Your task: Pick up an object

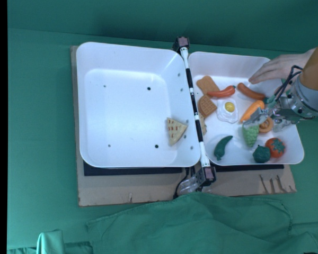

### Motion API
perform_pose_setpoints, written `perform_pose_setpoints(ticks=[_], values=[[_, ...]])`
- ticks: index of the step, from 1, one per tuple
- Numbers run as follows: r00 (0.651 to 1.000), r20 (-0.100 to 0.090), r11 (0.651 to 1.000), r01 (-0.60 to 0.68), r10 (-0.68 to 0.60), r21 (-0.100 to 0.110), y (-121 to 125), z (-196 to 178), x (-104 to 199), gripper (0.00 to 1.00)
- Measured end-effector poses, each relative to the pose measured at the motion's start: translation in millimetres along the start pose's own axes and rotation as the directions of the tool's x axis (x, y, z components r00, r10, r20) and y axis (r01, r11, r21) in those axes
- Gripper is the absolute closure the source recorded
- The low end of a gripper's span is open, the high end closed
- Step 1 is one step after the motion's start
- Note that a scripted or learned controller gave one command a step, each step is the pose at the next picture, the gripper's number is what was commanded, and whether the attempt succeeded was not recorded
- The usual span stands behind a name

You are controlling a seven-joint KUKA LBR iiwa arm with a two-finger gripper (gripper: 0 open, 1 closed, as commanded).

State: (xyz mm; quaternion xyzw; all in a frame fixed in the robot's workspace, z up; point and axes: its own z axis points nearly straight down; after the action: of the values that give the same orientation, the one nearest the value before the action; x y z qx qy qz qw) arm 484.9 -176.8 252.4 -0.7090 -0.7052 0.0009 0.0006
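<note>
The right bin (pixel 230 62) holds several toy foods: a fried egg (pixel 228 110), two sausages (pixel 221 92) (pixel 250 91), a carrot (pixel 252 110), two waffle pieces (pixel 206 105), a green pepper (pixel 222 146), green grapes (pixel 250 135), broccoli (pixel 262 154) and a tomato (pixel 276 146). My gripper (pixel 258 120) hangs low over the right side of that bin, just above the grapes and beside an orange slice (pixel 266 125). A lone pizza-like wedge (pixel 175 129) lies in the left bin (pixel 95 89) near its right wall.
A human hand (pixel 278 67) rests on the far right rim of the right bin, close to my arm. A black-and-white divider bar (pixel 193 105) runs between the bins. Green cloth (pixel 201 226) is bunched in front of the bench.
</note>
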Motion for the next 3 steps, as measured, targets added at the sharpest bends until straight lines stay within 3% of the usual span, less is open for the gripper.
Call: perform_pose_setpoints(ticks=[1, 2, 3], values=[[1.0, 0.0, 1.0, 0.0, 0.0, 0.001, -8.7, 57.7, -2.2, 0.0], [1.0, 0.002, 1.0, 0.0, 0.0, -0.009, -6.8, 68.9, -4.6, 0.0], [1.0, 0.01, 1.0, -0.004, 0.004, -0.023, -4.5, 55.0, -7.4, 1.0]])
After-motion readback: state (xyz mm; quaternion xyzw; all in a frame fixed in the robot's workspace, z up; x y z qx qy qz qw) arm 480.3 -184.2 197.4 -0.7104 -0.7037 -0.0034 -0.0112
